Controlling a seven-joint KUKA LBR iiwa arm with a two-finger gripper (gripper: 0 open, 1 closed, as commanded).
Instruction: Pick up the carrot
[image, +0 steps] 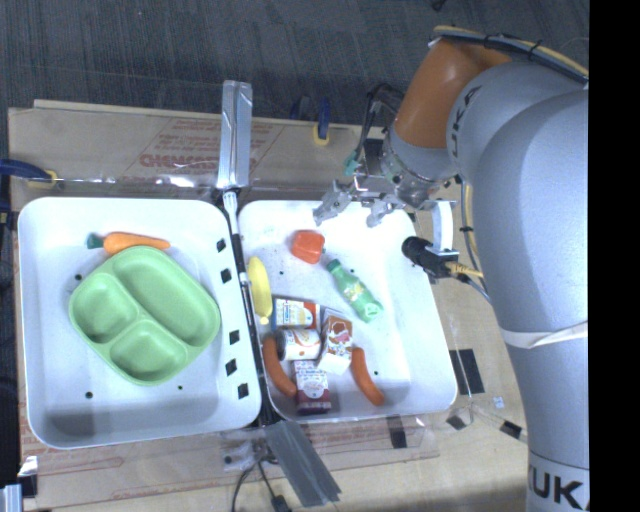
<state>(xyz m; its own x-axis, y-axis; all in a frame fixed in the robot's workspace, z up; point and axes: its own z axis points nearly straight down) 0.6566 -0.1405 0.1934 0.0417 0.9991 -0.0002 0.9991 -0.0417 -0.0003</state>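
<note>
Gripper (362, 207) spread open, nothing between the fingers, poised over the far rim of the bin beneath it (405, 335). Just below and toward the near side: an orange-red lump (308, 246) and a green bottle (355, 288), both close; farther toward the near side, a banana (259, 287), small cartons (305, 345) and two sausages (366, 379), all packed together. Not the target, any of these, though similar in colour, so worth ignoring the orange shapes close by. Carrot (137, 241) well away from the gripper, across the shared rim (232, 262) in the other bin (60, 400), lying flat along that bin's far wall with its green top pointing away from the gripper. Touching or almost touching the far edge of a green divided plate (145, 312); cannot tell which. Step in hand, by judgement: carrying the open gripper across to the carrot. Best done high, clearing the shared rim and the upright metal bar (236, 125) that rises just beyond it, then straight down over the thick middle of the carrot. Fingers ideally turned to close across the carrot's width, one on the wall side and one on the plate side. Tight room there: little gap between carrot and plate, not much more between carrot and wall, so risk of a finger landing on the plate lip or nudging the carrot into a roll. More open floor past the carrot's ends and along the near side of that bin, but of little use for this grasp.
</note>
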